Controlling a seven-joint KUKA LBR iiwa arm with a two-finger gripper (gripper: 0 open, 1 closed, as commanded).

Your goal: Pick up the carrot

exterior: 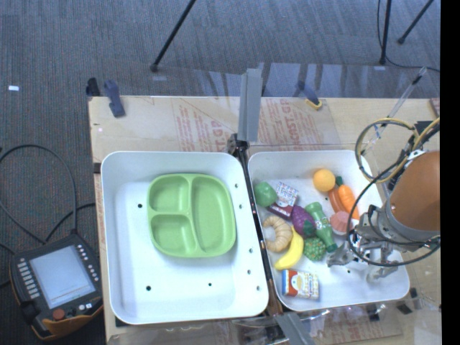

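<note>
A wooden bench [172, 124] stands on a dark grey carpeted floor [65, 42], its top printed with faint red lettering. Thin black stand legs [176, 27] cross the carpet beyond it, and a black cable [14, 192] loops on the floor to the left. Near the lower left corner lies a handheld control pendant [54, 282] with a pale screen.

Two shallow white bins sit side by side on the bench. The left bin [122, 279] holds a green divided plate [192, 214] with three compartments. The right bin [330, 160] carries a cluster of toy foods: an orange fruit [324, 180] at the far side, a green pepper [264, 193], a small printed packet [287, 192], a purple eggplant [302, 220], a green bottle [320, 221], a doughnut [277, 232], a yellow banana [290, 251], a piece of broccoli [313, 248] and a small carton [300, 284] near the front edge.

The carrot [342, 199] lies in the right bin just near and right of the orange fruit, tilted, its green top pointing toward the far side.

The arm enters from the right, its orange band [420, 192] over the bin's right edge. The gripper [359, 261] hangs low over the near right part of the bin, nearer the viewer than the carrot and apart from it. Whether it is spread or closed cannot be told, and nothing is seen in its grasp.
</note>
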